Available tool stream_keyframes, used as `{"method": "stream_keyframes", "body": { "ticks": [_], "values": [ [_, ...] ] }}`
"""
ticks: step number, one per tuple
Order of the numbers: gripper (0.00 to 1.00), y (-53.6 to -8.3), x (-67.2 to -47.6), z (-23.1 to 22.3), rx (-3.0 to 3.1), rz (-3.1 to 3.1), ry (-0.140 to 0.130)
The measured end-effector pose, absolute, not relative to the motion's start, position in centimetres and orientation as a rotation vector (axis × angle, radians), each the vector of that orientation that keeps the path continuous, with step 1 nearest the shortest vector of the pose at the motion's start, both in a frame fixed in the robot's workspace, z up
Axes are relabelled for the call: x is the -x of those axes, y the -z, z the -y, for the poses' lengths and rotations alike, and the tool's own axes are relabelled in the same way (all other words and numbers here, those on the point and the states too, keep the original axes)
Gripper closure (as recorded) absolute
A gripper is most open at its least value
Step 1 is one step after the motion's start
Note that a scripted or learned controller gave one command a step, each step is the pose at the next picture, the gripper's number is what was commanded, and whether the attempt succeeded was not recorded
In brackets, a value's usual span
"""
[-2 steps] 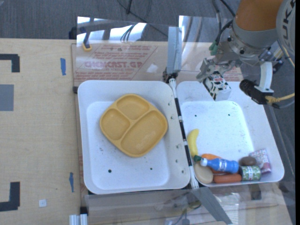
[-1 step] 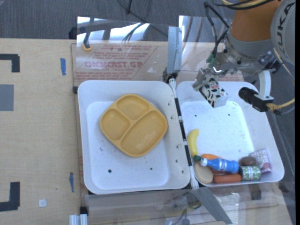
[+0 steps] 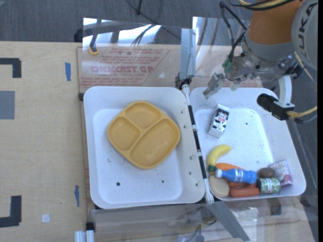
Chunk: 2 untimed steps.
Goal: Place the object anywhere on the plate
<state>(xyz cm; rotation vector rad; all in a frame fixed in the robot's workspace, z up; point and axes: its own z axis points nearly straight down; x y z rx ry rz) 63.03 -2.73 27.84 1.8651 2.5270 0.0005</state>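
2 bins [image 3: 96, 135], 1 plate [image 3: 144, 134], 1 carton [image 3: 219, 121], 1 banana [image 3: 218, 154]

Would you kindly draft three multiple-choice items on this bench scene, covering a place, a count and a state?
1. Where does the yellow plastic divided plate lie?
A. left white bin
B. right white bin
C. wooden bench
2. How many compartments has it?
A. two
B. three
C. five
3. How is the small black-and-white milk carton?
A. on the plate
B. gripped in the jaws
C. lying loose in the right bin

Key: 1 A, it sits inside the left bin; 2 B, ridges mark three sections; 3 C, it rests on that bin's floor.
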Motion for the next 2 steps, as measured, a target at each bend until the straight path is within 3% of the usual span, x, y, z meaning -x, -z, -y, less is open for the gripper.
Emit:
{"method": "stream_keyframes", "body": {
  "ticks": [1,2],
  "values": [
    [1.0,-29.0,-63.1,2.7,-1.861,-2.525,-0.004],
    [1.0,-22.5,-62.3,6.6,-1.899,-2.5,0.0]
  ]
}}
